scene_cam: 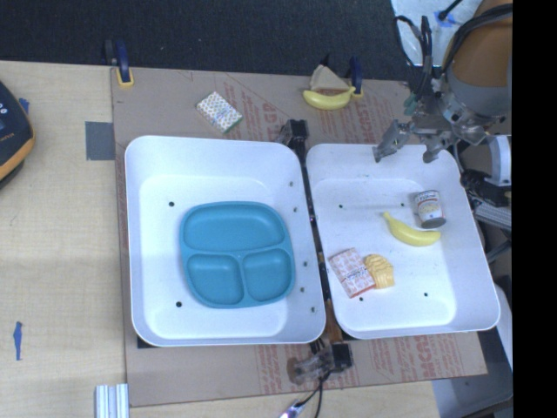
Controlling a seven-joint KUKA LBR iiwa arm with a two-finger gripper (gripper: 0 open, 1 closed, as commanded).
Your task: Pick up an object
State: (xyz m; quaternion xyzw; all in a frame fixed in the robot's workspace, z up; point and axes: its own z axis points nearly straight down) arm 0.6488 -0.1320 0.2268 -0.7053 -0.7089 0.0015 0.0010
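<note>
Lying in the right bin (pixel 470 316), below the gripper (pixel 407 151) and toward the near side: a small tin can (pixel 427 208) on its side, a yellow banana (pixel 411 230) just beside and touching or nearly touching it, then farther down-left a red-and-white packet (pixel 350 273) with a yellow ridged toy (pixel 379 271) against its right edge. Nothing between the fingers; spread wide apart, one dark fingertip (pixel 384 150) out to the left, the other to the right, over the bin's far rim. Above them, grey wrist hardware and the orange band (pixel 481 46) of the arm, reaching in from the upper right, cables looped alongside. Left of the gripper, across the divide, the left bin (pixel 148 181) holding a blue divided plate (pixel 237 252). Beyond the gripper on the cardboard, a second banana (pixel 327 99) by a blue clamp (pixel 355 70), and farther left a small patterned packet (pixel 218 111). At the far left edge, part of a black-and-orange device (pixel 12 133).
</note>
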